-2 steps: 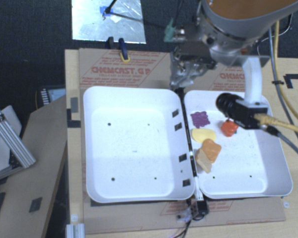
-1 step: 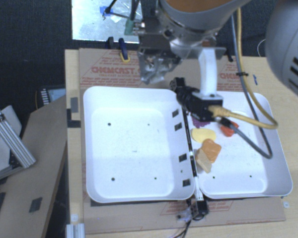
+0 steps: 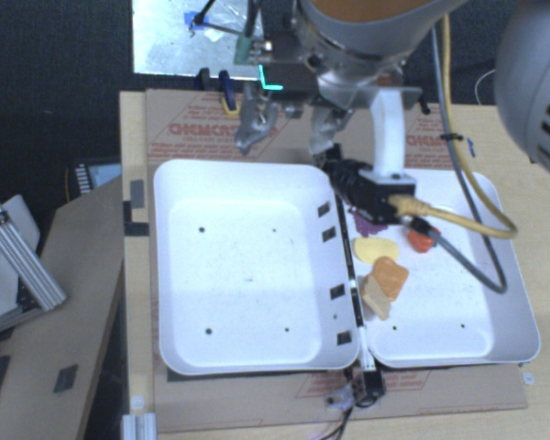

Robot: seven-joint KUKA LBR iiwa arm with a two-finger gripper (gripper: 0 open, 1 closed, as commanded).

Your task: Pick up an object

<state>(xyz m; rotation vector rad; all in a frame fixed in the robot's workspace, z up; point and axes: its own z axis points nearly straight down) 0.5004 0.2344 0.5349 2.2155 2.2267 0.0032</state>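
Several small objects lie in the right bin (image 3: 495, 337) near its left wall: a flat yellow piece (image 3: 376, 248), an orange block (image 3: 391, 276) resting against a tan block (image 3: 376, 301), and a small red piece (image 3: 423, 239). A bit of purple (image 3: 361, 220) peeks out beside the divider. My gripper (image 3: 289, 134) hangs over the back rim of the left bin (image 3: 247, 273), up and to the left of those objects. Its two fingers (image 3: 254, 128) stand well apart, open, with nothing between them.
A black fitting (image 3: 371, 193) with a yellow cable (image 3: 467, 223) and a grey cable (image 3: 481, 269) reaches over the right bin's back left part. The arm's wide body (image 3: 376, 7) covers the top of the view. Black clips (image 3: 333, 236) line the divider.
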